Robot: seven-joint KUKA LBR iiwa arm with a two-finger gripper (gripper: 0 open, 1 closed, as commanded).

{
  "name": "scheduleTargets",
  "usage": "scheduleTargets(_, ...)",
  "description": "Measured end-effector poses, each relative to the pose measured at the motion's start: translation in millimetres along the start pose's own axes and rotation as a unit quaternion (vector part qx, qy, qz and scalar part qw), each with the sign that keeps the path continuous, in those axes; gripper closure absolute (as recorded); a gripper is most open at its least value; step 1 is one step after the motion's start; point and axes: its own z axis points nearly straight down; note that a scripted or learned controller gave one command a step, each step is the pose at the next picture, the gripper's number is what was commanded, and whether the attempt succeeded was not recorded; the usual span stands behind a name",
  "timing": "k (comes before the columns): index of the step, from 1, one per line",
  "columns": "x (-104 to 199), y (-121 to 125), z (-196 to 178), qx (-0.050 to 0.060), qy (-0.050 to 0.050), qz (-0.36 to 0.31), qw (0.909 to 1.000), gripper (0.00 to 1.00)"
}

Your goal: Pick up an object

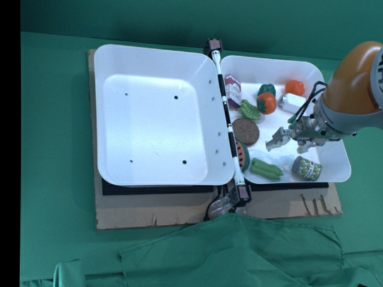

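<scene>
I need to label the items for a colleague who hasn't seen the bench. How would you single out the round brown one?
Look in the right-hand bin, the one the arm reaches into. Near its left wall, about halfway down, lies the flat brown disc, just above a watermelon slice. It is the only brown, coin-flat item there; its neighbours are green, red or orange.

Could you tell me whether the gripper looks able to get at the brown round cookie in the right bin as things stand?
Probably yes. The gripper hangs over the right bin, just right of the brown cookie, which lies flat with bare floor between them. The watermelon slice borders its lower-left side only.
</scene>
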Motion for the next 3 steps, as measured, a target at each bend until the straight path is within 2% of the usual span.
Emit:
scheduleTargets(1, -52.2, 49.0, 33.9, -0.001, 0.000, 0.001, 1.0000, 0.00)
scheduleTargets(2, -13.1, 85.2, 33.0, -0.004, -0.003, -0.002, 1.0000, 0.00)
scheduleTargets(3, 1.7, 174.3, 34.4, -0.003, -0.001, -0.002, 1.0000, 0.00)
